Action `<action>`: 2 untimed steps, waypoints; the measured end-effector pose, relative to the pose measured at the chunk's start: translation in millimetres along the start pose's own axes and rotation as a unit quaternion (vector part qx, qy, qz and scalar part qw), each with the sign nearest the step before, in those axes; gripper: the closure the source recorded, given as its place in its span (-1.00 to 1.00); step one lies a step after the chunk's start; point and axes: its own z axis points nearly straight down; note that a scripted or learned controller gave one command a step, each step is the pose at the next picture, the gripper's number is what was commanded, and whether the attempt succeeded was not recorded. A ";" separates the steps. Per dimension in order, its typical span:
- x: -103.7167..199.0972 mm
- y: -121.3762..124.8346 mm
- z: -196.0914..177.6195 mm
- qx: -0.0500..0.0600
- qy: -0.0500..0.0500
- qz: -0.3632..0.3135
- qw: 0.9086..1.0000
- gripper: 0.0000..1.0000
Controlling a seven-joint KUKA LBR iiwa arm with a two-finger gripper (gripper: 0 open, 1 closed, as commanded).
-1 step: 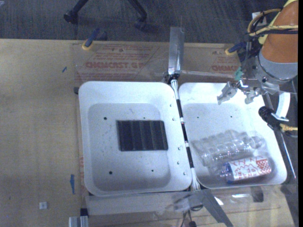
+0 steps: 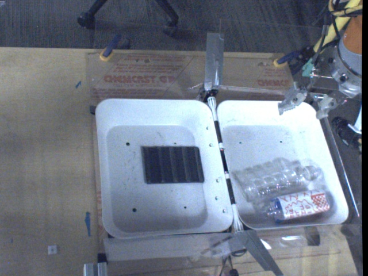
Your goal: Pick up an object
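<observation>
**Gripper up at far-right corner, objects low in right bin**

So, camera view, looking down at a slant on both bins. The gripper sits at the upper right, over the far rim of the right bin, near its back-right corner. The arm comes in from the right edge w/ yellow cables bunched above it. Two pale finger pieces show, one left, one right, w/ a visible gap between them; nothing sits in that gap, so fingers look apart and holding nothing.

Right bin contents: a clear plastic bottle lies on its side, ribbed, tilted slightly so its cap end points to the right. Just beside it, toward the near edge, lies a small red-and-white printed tube w/ a blue end on the left, also on its side. The two look touching or almost touching; can't tell which. Both are in the near-right part of the bin, well apart from the gripper, which is toward the far rim.

Left bin: a dark flat ribbed rectangle lies roughly mid-bin, square to the walls.

A metal divider post stands at the far end, btwn the bins. The wooden bench spreads out left.
</observation>
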 end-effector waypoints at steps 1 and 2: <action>-30.1 -84.0 175.4 0.001 0.000 0.031 1.000 -1.00; -25.0 -78.1 238.1 -0.011 0.001 -0.008 1.000 -1.00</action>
